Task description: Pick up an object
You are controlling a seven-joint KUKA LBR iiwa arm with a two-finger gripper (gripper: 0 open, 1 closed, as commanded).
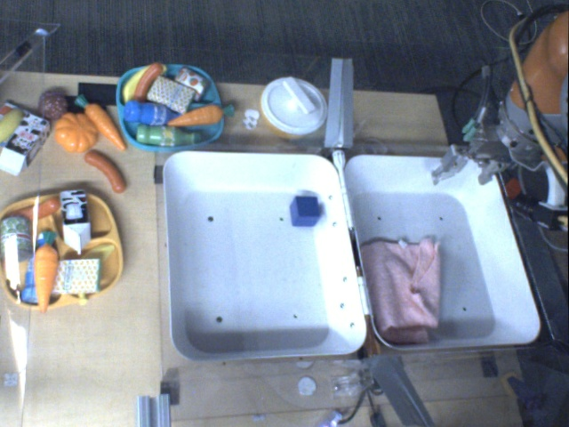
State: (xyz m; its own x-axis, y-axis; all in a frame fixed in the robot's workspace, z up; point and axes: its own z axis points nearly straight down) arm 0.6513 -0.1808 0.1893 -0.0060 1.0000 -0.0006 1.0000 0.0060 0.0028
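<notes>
While the gripper (pixel 465 165) hangs over the far right corner of the right bin (pixel 498 238), its two fingers look spread apart with nothing between them. That bin serves as the landmark for everything else. Inside it, toward its near left part, lies a pink cloth (pixel 404 287), crumpled and folded, its long axis running from the bin's far side to its near side. From the jaws, the cloth lies toward the near edge and somewhat to the left, well apart from them, with bare bin floor between.

Just left of the right bin sits the left bin (pixel 204 327), and in its far right part rests a small blue block (pixel 306 210), farther from the jaws than the cloth and across the shared rim.

Judging by position, the cloth is the nearer candidate. A descent onto it would call for the arm to travel toward the near side and leftward, and closing across the cloth's narrow width seems the likelier way to catch a fold.
</notes>
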